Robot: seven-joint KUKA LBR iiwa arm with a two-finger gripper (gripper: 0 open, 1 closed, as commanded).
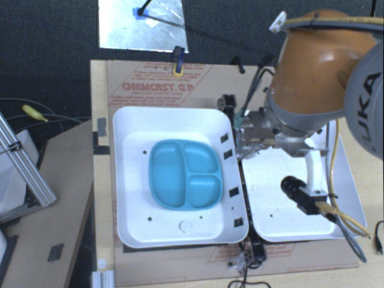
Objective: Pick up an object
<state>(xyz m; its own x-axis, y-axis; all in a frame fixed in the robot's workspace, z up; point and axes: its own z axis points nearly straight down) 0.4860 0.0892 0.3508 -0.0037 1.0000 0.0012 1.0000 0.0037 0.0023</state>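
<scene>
Blue plate point(183, 175) sits flat mid left bin point(133, 138), long axis about 10-to-4. Gripper point(243, 138) is over the wall between the bins, so the plate lies at roughly 8 o'clock from it, close by. Can't tell the gripper's state.

1. Arm point(327, 71): big rounded orange band, glossy w/ highlights, thin cable along its top edge.
2. Grey link at right edge w/ dark letters "UKA" visible.
3. Grey metal wrist section below the band, w/ dark wires.
4. White bracket carried a black cylindrical part; yellow cable ran off it.
</scene>
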